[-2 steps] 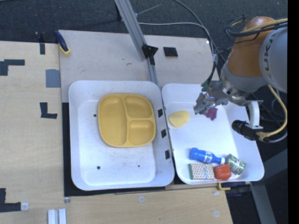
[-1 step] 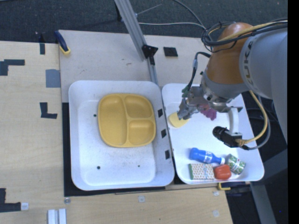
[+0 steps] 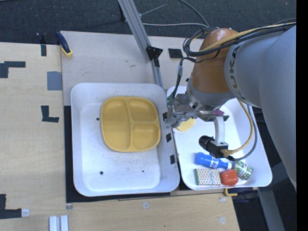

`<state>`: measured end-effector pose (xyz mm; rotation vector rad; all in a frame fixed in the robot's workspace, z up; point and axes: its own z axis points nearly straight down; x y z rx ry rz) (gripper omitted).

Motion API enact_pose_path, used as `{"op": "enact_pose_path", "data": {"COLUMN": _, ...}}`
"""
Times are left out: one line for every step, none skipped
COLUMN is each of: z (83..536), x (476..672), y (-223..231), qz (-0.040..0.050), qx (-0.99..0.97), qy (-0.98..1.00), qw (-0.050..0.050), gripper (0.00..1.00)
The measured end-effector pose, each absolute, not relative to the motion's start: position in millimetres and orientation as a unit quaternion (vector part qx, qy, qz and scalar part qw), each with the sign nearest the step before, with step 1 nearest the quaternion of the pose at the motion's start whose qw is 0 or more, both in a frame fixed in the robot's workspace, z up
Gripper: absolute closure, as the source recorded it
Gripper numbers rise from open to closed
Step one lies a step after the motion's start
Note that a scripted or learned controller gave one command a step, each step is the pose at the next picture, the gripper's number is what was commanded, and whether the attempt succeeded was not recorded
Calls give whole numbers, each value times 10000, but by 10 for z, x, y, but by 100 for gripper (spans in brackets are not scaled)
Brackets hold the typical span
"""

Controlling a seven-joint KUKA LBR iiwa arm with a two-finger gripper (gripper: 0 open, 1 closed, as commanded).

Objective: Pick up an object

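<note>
**Gripper over right bin, grip state unconfirmed**

My gripper (image 3: 177, 115) stands low over the right bin (image 3: 236, 129), at that bin's 10 o'clock edge, close to the wall shared with the left bin (image 3: 120, 172). I cannot tell whether it is open or closed; my own wrist covers it. A pale yellow object (image 3: 186, 124) lies just beside the gripper, at its 4 o'clock, partly hidden under it. I cannot tell whether the two touch.

Toward the right bin's 5 o'clock corner lie a blue tube (image 3: 211, 161), a patterned box (image 3: 207, 176), a red object (image 3: 229, 177) and a green can (image 3: 244, 170), close together.

In the left bin a yellow divided plate (image 3: 130, 124) lies flat, slightly toward 12 o'clock of centre.
</note>
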<state>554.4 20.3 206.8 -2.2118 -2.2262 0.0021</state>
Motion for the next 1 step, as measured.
{"op": "enact_pose_path", "data": {"z": 2083, "x": 5340, "y": 666, "qz": 10, "qx": -7049, "qy": -7093, "qw": 17, "gripper": 100}}
